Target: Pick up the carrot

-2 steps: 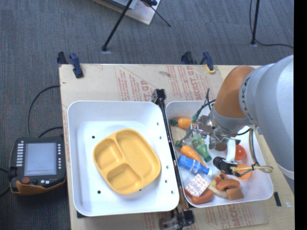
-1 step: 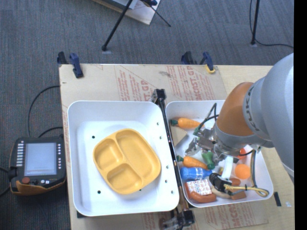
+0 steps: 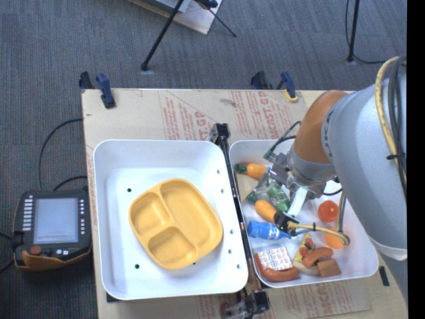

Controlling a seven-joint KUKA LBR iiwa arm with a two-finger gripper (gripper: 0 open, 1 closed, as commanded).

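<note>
**Op 1:** Blue bottle (image 3: 264, 230) sits nearest me in the right bin (image 3: 355, 258), with a stubby orange piece (image 3: 265, 210) just past it.

**Op 2:** Gripper?

**Op 1:** My gripper (image 3: 289, 190) hangs over a green packet (image 3: 273, 193). I can't tell how far open it is, or whether it has anything.

**Op 2:** Carrot?

**Op 1:** The carrot (image 3: 252, 171) is further back, by the bin's left wall, near the gripper but apart from it. The clutter's tight, so I risk closing on the packet or the wrong orange thing.

Even soft light, faint shadows, slightly blurred, no glare
</note>
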